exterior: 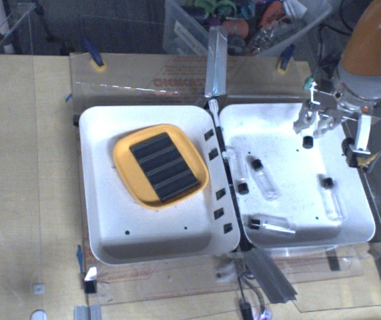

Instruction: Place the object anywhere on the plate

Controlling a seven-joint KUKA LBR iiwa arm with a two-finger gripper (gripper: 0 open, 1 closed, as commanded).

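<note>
A yellow plate (127, 169) lies in the left bin (97, 199). On it rests a black ribbed block (164, 166), set at a slant across the plate's middle. My gripper (312, 123) hangs over the far part of the right bin (357, 229), well away from the plate. Its fingers stand apart with nothing between them. A small black-capped piece (307, 141) lies on the bin floor just below it.
Several clear vials with black caps lie in the right bin, among them a vial (263, 177) near the middle, a second vial (330, 197) at the right and a third vial (271, 225) at the front. A divider wall (220, 179) separates the bins. A clear tub of toys (243, 9) stands behind.
</note>
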